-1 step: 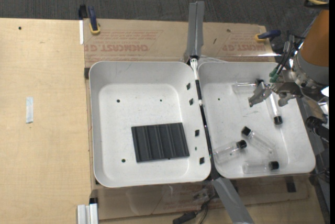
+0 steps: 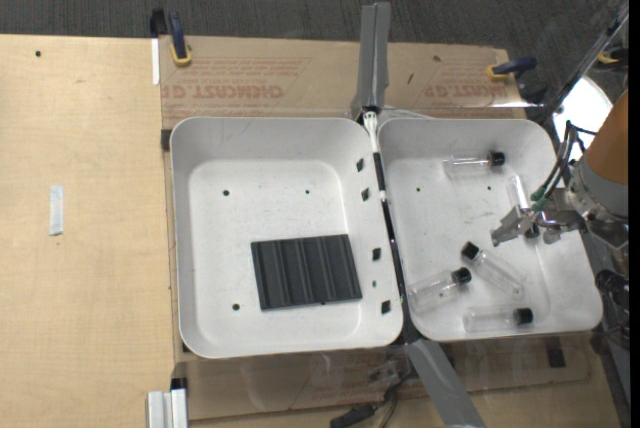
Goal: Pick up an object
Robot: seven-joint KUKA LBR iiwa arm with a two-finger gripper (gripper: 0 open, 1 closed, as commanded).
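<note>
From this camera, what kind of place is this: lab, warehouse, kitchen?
Most likely a robotics lab bench set up for bin-picking trials. Two white bins, left and right, sit on cardboard held by clamps, and the gripper reaches over clear vials with black caps.

A black ribbed mat (image 2: 305, 272) lies in the left bin (image 2: 200, 156); in the right bin (image 2: 420, 141) the gripper (image 2: 512, 228) hovers among clear black-capped vials, one (image 2: 474, 162) at its 11 o'clock

Upside-down "CHEMCAST" on the cardboard sheet (image 2: 300, 81)
</note>
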